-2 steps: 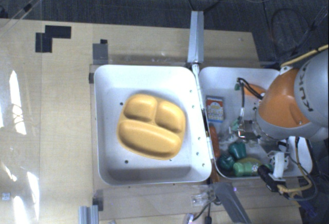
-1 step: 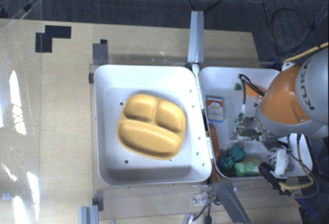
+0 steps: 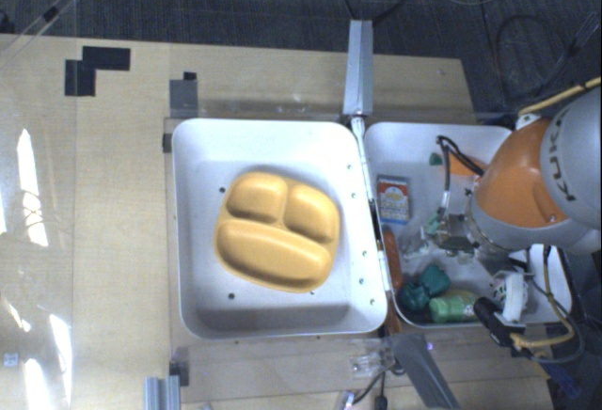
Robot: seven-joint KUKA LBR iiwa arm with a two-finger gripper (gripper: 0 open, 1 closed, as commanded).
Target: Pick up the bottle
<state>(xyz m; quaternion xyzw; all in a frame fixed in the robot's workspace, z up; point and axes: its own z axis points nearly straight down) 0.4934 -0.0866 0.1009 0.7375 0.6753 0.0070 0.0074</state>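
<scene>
In the right bin [image 3: 414, 137] a small pale green bottle [image 3: 451, 307] lies on its side near the front wall. A dark teal lump [image 3: 428, 283] touches it on its left. My gripper [image 3: 442, 229] hangs low in the middle of this bin, a little behind the bottle and the teal lump. The grey arm with its orange band [image 3: 513, 187] covers the bin's right half. I see nothing held in the gripper.
A red and white card packet [image 3: 393, 199] lies behind the gripper by the divider. A thin reddish-brown stick [image 3: 390, 258] runs along the divider wall. The left bin [image 3: 188, 211] holds a large yellow loaf-shaped toy [image 3: 277, 229]. Cables trail at the right bin's front right.
</scene>
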